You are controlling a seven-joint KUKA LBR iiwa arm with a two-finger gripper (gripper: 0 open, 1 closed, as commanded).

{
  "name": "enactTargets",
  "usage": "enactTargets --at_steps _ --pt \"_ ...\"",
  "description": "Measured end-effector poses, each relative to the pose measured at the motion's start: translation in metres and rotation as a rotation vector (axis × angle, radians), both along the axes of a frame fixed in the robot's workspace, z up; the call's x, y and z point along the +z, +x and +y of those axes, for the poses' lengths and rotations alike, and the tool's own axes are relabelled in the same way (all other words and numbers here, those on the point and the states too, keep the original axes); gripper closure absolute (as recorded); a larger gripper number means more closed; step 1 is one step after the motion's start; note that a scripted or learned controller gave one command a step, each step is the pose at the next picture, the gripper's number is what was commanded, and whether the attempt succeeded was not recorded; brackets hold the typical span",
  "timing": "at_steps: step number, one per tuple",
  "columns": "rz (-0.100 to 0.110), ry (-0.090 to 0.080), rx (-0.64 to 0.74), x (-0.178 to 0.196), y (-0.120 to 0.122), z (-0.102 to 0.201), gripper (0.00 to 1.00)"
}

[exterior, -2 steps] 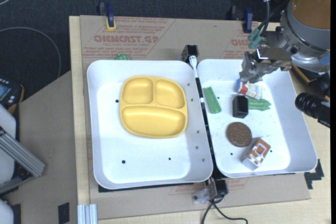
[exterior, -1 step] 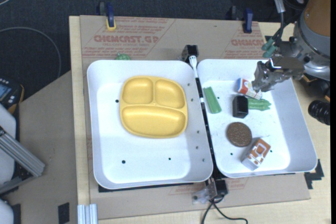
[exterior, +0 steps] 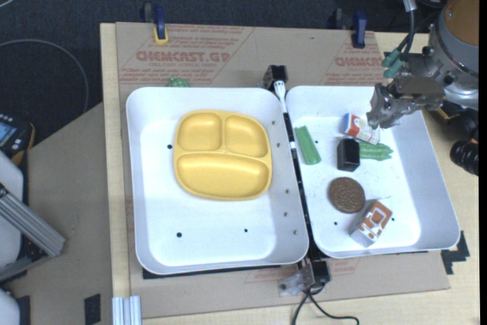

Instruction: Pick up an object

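Where tool [exterior: 376, 125] hovers: carton [exterior: 351, 125] (black block [exterior: 348, 155] beside).

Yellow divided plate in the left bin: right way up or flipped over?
Right way up. The yellow plate lies flat on the left bin floor, its three hollow compartments facing the camera with raised dividers between them.

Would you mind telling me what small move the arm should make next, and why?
Probably a short straight descent. The end effector hangs right over the small red-and-white carton at the back of the right bin, with the green piece and black block close beside it, so sideways travel risks nudging those.
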State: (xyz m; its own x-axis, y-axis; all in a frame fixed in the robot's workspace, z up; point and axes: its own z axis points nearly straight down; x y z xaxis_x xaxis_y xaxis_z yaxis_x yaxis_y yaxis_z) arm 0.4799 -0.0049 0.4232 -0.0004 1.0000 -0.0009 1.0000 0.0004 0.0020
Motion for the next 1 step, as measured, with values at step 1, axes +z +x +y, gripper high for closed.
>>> enactTargets --at_steps 1 --pt "0.009 0.001 -0.003 -0.0536 -0.0012 -0.0155 1.0"
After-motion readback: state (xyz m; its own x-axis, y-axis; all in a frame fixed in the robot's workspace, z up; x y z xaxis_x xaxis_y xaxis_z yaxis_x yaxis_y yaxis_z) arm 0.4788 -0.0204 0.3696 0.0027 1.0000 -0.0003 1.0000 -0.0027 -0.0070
